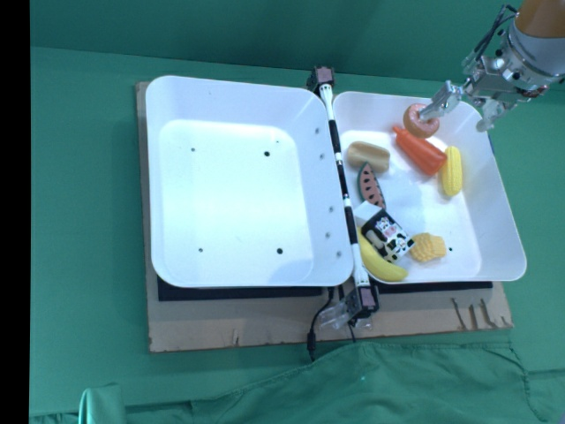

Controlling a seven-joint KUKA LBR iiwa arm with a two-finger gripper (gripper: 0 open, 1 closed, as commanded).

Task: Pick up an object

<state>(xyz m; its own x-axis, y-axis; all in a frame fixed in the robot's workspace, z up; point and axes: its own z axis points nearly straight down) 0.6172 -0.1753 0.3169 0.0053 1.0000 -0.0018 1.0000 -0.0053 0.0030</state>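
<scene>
Cardboard (265, 329) edges the desk nearest the camera, under two white bins. The left bin (168, 104) has only dark specks. In the right bin (503, 237), near to far: a banana (381, 265) partly under a cow-print carton (387, 235), a yellow corn piece (429, 248), a watermelon slice (369, 185), a bun (368, 155), a corn cob (452, 170), an orange carrot (419, 150) and a pink doughnut (418, 123). The end effector (463, 110) hangs open over the far corner, one fingertip overlapping the doughnut, nothing between its fingers; the arm is cut off by the frame.
</scene>
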